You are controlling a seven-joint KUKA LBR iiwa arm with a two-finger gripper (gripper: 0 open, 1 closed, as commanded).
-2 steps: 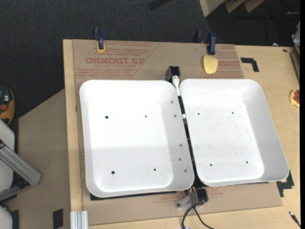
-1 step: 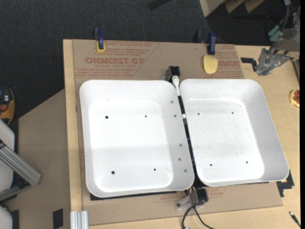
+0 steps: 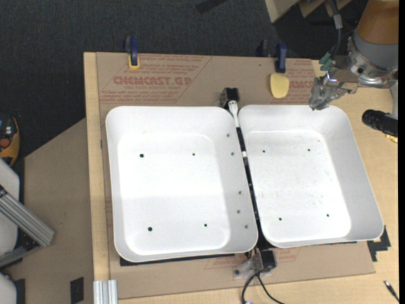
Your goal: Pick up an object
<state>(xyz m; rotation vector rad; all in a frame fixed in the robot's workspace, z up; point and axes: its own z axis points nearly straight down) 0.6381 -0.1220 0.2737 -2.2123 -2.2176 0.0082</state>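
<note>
My gripper [image 3: 321,99] hangs over the far right corner of the right bin [image 3: 354,170], just above its back rim. I see nothing held in it. A small pale yellow object [image 3: 279,85] lies on the brown board behind the right bin, to the left of the gripper and apart from it. The left bin [image 3: 120,189] sits beside the right one, and both floors show just a few small dark dots.
Two blue clamps [image 3: 132,45] [image 3: 281,50] pin the brown board [image 3: 164,81] at its back edge. A black bar [image 3: 243,160] runs along the seam between the bins. Metal framing [image 3: 25,223] stands off the bench at the left.
</note>
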